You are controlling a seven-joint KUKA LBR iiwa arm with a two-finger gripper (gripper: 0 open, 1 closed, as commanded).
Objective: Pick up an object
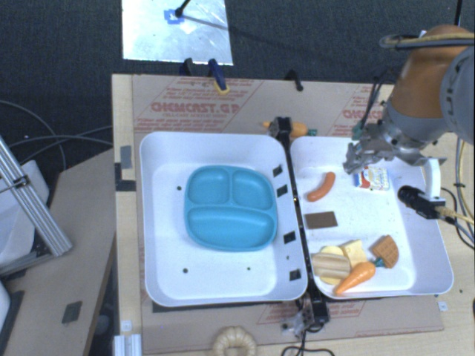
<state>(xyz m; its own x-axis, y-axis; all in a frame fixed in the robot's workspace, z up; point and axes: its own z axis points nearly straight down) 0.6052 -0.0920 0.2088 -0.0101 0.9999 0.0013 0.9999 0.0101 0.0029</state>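
Camera view from overhead: the hand (361, 159) hovers in the right bin (430, 269), just beside a small white packet (375, 178); I cannot tell its grip. An orange sausage (320, 187) lies nearby.

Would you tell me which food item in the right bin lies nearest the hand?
The sausage: it lies just below-left of the hand, while the carrot, bread and cracker sit at the bin's near end.

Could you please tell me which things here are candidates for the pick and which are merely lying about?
For the pick: gripper, sausage, carrot, brown square, cracker, small packet.

Lying about: blue divided plate, foil sheet, ring.
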